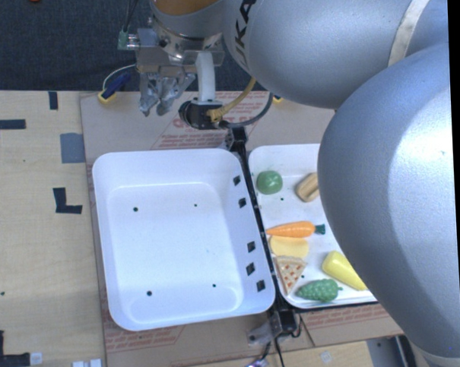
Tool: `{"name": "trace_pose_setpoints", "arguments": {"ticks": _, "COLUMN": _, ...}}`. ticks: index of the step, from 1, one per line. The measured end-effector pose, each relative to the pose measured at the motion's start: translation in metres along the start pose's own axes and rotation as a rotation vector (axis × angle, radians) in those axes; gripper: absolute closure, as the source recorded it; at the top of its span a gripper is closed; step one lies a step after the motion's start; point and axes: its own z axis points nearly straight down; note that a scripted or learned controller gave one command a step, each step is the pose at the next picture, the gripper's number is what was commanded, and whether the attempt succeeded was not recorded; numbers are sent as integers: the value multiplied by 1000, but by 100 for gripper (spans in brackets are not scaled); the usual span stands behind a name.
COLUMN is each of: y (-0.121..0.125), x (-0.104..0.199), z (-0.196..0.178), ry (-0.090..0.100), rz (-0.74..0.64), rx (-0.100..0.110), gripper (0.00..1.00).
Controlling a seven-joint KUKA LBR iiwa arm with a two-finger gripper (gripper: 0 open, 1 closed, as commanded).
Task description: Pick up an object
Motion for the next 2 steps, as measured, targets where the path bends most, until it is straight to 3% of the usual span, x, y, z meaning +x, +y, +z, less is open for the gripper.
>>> {"name": "trace_pose_setpoints", "arguments": {"ticks": 1, "y": 1, "x": 1, "z": 129, "ry": 1, "rz": -1, "rx": -3, "gripper": 100}}
{"name": "trace_pose_setpoints", "arguments": {"ticks": 2, "y": 3, "x": 1, "z": 11, "ry": 11, "rz": -3, "rx": -29, "gripper": 100}}
